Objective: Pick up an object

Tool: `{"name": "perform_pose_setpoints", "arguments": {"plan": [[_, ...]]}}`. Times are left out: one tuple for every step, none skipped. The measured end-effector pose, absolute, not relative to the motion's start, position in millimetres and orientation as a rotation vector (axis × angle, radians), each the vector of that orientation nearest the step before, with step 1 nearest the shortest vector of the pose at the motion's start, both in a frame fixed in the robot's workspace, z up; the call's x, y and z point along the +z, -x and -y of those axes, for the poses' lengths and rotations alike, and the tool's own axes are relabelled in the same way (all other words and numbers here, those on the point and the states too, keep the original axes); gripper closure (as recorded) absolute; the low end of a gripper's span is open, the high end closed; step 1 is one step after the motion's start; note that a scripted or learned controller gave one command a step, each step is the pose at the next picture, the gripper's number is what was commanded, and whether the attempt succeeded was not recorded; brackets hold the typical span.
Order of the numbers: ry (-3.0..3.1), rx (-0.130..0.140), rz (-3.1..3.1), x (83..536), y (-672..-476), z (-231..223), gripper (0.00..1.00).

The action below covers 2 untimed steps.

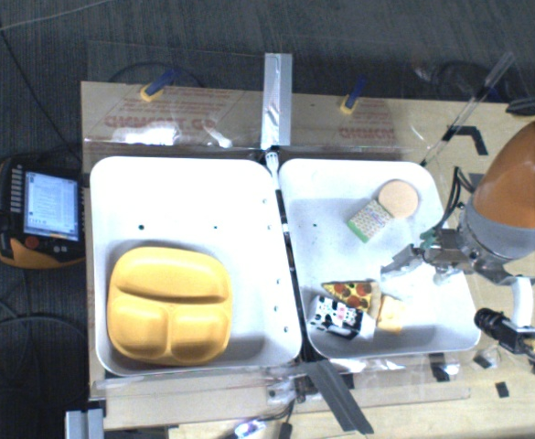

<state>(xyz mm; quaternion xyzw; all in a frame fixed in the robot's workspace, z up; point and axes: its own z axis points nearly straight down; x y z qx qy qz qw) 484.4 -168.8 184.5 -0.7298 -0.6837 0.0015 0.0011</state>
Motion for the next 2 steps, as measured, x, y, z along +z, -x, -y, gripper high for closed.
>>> {"name": "perform_pose_setpoints", "arguments": {"plan": [[2.413, 0.009, 2.009, 194.3, -547.2, 198.7, 0.00], [2.413, 0.010, 2.009, 194.3, -547.2, 198.8, 0.00]]}}
